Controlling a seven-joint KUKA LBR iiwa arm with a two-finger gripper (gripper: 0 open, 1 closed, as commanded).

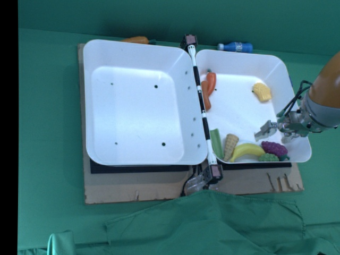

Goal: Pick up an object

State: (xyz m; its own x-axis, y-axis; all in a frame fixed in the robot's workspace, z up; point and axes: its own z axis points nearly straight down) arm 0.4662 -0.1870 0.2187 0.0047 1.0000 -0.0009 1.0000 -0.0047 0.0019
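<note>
Just below the spread, empty jaws of the gripper (pixel 272 130): purple grapes (pixel 274 148), banana (pixel 247 151), ice-cream cone (pixel 230 145); above them, corn (pixel 261 92).

A robot test lab, not a home.

Green cloth (pixel 64 142) covers the bench and the wall behind it, like a set made for a camera. Two white bins (pixel 139 102) sit side by side on a flat piece of cardboard (pixel 138 187). The right bin holds small toy food: a banana (pixel 245 151), grapes (pixel 274 148), a carrot (pixel 211 82) and an ice cream cone (pixel 230 145). A grey robot arm with an orange band (pixel 325 97) reaches in from the right.
</note>
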